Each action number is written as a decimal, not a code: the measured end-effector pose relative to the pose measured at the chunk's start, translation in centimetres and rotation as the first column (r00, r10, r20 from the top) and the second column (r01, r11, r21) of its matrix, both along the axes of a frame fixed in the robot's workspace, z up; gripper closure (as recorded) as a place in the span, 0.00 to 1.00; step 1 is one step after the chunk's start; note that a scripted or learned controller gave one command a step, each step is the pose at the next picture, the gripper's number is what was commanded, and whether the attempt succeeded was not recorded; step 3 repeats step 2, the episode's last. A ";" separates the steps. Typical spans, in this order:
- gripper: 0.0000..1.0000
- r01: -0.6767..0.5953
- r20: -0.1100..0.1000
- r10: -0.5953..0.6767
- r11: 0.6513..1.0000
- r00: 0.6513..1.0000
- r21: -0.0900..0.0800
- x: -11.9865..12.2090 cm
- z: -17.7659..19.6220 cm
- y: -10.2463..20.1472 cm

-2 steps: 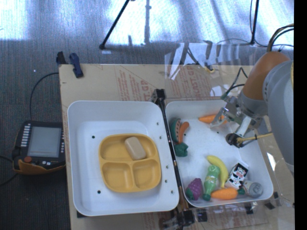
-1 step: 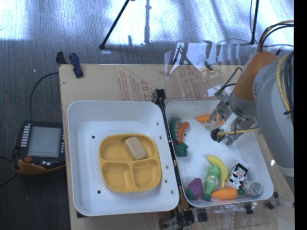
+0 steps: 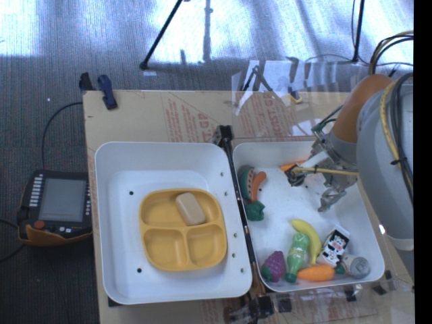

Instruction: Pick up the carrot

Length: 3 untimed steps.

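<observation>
Surface point(image 3: 162, 113): flat pale board with faint red print; it carries two bins side by side.
Left bin point(image 3: 108, 181): shallow white plastic with rounded corners and a smooth floor.
Plate point(image 3: 158, 245): yellow plastic, a rounded square moulded into several compartments, in the middle of the left bin.
Block point(image 3: 191, 208): tan, dull, rounded oblong, lying at a slant in a far compartment of the plate.
Right bin point(image 3: 283, 208): the same white shallow shape, strewn with toy food.
Carrot point(image 3: 316, 273): smooth, orange and tapered, lying on its side at the near edge of the right bin, between the bottle and the can.
Bottle point(image 3: 297, 252): green, rounded, just beside the banana.
Banana point(image 3: 307, 235): yellow, curved, glossy.
Grapes point(image 3: 273, 265): purple knobbly cluster, near left corner of the right bin.
Carton point(image 3: 334, 246): small white box with black print, tilted, just beyond the carrot.
Can point(image 3: 358, 267): grey, round-topped.
Arm point(image 3: 385, 154): smooth grey shell with an orange band.
Hand point(image 3: 329, 200): grey metal, over the far right part of the right bin, well apart from the carrot; wide or narrow cannot be told.
</observation>
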<state>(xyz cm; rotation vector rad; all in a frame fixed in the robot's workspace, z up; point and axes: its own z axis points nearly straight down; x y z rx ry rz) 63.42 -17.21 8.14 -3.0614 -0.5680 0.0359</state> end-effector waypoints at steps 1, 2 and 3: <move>0.00 0.098 0.011 -0.098 0.995 0.995 -0.014 -1.7 0.1 4.6; 0.00 0.160 0.010 -0.159 0.987 0.987 -0.016 -3.0 0.1 9.3; 0.00 0.160 0.010 -0.159 0.987 0.987 -0.016 -3.0 0.1 9.3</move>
